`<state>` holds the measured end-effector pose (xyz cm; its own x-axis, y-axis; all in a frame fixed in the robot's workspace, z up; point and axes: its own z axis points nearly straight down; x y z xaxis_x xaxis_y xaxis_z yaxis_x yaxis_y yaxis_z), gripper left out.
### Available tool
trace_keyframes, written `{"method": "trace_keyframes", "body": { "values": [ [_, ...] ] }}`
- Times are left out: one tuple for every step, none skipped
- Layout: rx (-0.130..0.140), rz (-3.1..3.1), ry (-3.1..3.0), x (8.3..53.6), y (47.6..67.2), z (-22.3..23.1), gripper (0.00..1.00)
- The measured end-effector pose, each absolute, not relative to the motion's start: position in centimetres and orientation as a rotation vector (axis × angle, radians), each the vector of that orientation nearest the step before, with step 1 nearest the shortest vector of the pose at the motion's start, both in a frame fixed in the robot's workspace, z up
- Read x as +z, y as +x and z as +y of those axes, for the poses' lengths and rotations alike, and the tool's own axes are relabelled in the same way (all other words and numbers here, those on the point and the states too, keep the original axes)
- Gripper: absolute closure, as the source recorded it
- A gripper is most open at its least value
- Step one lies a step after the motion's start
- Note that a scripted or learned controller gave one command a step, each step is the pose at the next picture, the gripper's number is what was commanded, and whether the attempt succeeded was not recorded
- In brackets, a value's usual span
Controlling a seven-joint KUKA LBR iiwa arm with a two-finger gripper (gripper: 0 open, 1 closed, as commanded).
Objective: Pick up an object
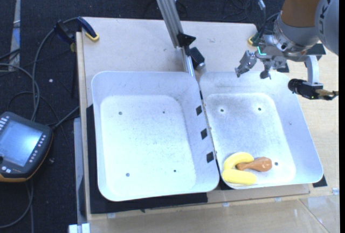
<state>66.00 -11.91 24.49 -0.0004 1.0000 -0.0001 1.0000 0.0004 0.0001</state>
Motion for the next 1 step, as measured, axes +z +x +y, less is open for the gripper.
{"method": "trace_keyframes", "body": {
  "values": [
    [0.0, 2.222, 2.221, 24.49, 66.0, -11.91, 0.0]
  ]
}}
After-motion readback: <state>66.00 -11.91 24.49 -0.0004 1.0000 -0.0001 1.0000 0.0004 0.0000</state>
